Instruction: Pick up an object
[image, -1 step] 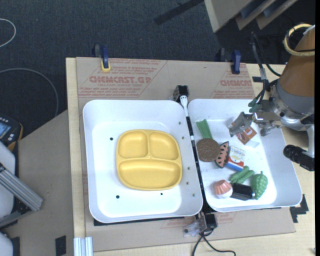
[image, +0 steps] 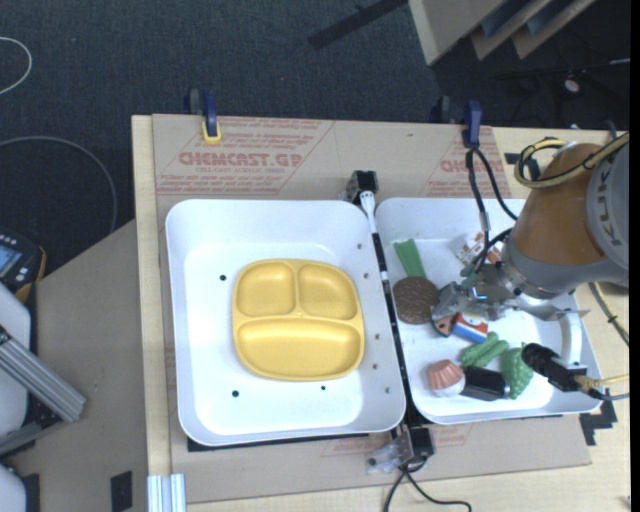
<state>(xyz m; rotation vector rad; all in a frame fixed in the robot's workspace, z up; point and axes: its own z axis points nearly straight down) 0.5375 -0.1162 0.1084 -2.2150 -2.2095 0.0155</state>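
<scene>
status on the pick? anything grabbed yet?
Done: the arm has reached into the right bin and the pincer sits low among the clutter, beside the brown round piece.
In hand: nothing visibly between its fingers; the grip state is unclear.
Left: closing on an item and lifting it. The yellow divided plate in the left bin holds nothing.
</scene>
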